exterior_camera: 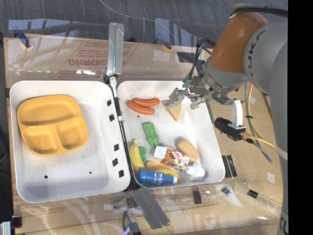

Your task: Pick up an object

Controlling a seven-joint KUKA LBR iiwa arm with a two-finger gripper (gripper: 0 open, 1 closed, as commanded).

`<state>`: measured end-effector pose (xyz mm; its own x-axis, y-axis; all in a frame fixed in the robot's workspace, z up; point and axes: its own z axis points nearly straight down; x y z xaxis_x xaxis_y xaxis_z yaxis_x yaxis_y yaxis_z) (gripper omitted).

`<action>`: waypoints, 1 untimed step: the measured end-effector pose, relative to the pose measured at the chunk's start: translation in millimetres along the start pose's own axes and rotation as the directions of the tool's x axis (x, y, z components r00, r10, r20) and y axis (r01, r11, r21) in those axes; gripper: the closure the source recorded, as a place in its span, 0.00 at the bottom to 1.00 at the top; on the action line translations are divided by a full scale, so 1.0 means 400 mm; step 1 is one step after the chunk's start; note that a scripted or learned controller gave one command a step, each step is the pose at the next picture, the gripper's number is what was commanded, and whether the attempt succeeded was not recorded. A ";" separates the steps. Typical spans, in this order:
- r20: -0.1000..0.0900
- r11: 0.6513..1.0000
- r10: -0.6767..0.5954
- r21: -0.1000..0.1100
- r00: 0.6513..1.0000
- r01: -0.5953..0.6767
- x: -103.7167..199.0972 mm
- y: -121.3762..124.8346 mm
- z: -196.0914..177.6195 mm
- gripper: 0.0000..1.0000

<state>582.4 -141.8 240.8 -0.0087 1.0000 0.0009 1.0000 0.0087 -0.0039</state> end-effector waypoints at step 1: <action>0.000 0.996 0.094 -0.001 0.996 -0.094 0.098 -0.008 0.373 0.00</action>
<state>578.3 -102.4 91.6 0.0858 0.9963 0.0009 0.9963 -0.0858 -0.0032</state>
